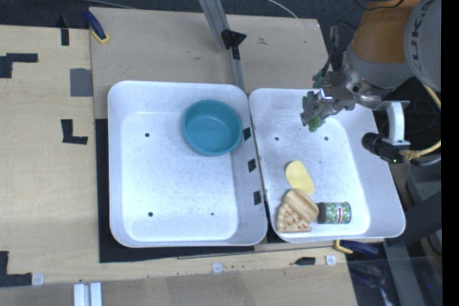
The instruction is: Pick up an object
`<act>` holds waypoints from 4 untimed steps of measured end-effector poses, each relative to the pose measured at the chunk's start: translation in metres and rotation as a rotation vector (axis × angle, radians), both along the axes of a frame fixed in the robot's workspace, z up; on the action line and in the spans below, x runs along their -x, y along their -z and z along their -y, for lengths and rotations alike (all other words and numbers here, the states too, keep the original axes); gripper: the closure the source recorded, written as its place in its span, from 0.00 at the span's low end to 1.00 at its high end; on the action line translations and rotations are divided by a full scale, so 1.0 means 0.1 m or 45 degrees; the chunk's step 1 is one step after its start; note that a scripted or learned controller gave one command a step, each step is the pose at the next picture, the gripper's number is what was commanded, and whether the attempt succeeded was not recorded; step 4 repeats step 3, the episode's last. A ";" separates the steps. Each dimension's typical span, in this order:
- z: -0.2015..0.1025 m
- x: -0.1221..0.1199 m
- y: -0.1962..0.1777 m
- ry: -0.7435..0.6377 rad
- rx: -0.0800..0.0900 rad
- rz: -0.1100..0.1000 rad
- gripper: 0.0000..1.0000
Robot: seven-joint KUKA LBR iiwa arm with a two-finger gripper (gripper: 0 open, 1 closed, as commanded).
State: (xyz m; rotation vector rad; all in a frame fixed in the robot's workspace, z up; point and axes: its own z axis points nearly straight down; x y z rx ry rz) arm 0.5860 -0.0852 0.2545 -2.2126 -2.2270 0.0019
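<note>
- Objects for picking lie in the right bin point(373, 175), the one my gripper point(313, 115) hangs over; I am above its upper part, with bare white floor beneath me.
- Whether my jaws are apart or together, I cannot tell: they show as a dark cluster from above, and nothing shows between them.
- Nearest to me is a yellow oval piece point(299, 176), down the bin from my jaws and well apart from them.
- Just beyond it is a waffle-patterned tan piece point(295, 211), touching or nearly touching the yellow one.
- Beside the waffle piece, toward my arm's side, a small green can point(335, 213) lies on its side near the bin's lower rim.
- Farthest from me, across the divide in the left bin point(136, 183), a blue bowl point(211, 127) sits upright near that bin's upper right corner.
</note>
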 end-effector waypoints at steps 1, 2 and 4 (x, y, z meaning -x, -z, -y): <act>-0.63 0.00 0.05 -0.001 -0.001 0.000 1.00; -1.13 -0.08 0.02 -0.001 -0.001 0.001 1.00; -1.62 -0.17 0.24 0.001 0.001 -0.001 1.00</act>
